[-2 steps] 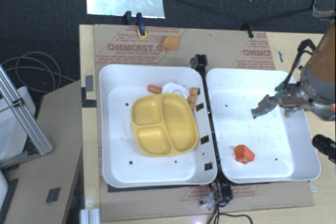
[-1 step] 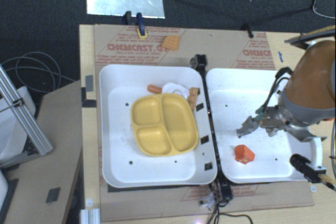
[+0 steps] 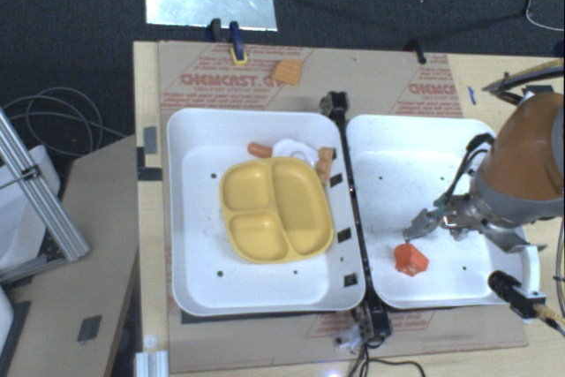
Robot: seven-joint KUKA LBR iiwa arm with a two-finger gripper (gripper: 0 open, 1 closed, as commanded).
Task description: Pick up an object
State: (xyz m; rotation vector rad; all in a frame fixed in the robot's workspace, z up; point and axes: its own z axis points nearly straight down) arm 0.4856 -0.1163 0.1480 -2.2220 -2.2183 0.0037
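Fixed above the bench (image 3: 291,71), looking down at a slant. Far enough to take in both white bins (image 3: 190,216) mid-frame, dark floor (image 3: 71,13) across the top and left.

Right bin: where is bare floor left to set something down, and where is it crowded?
The right bin has bare floor across its far half, from the divider to the arm. Its near part is crowded: the gripper hangs just above the orange object. The left bin is mostly taken by the yellow tray.
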